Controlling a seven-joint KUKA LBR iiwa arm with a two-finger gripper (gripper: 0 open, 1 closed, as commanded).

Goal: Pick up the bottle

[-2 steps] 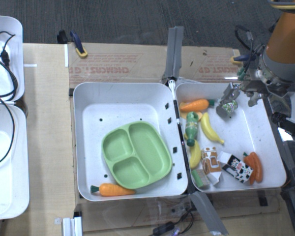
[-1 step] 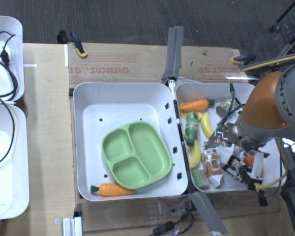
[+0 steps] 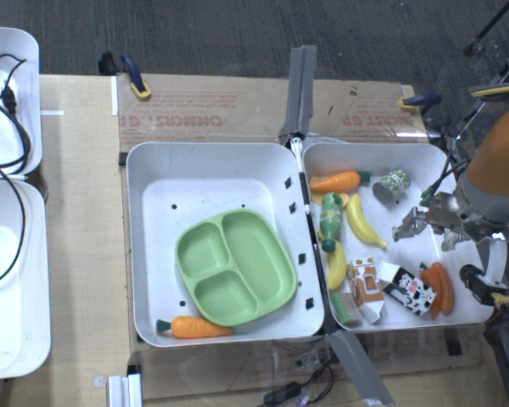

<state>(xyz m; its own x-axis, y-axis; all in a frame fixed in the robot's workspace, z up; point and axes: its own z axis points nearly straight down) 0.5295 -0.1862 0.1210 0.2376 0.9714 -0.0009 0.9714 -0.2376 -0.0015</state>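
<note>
Fingers (image 3: 417, 222) spread and empty, well right of the bottle (image 3: 329, 220); crowding bananas (image 3: 362, 222) could spoil the grasp.

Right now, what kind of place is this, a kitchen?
Probably a robot lab, not a kitchen: a robot arm reaches over two white bins of toy food, like a plastic carrot, on a clamped workbench.

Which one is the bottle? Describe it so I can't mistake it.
Look in the right-hand bin, along its left wall by the divider. The bottle lies there, just below the carrot and left of a banana. It is the only green, translucent, ribbed item among them.
</note>
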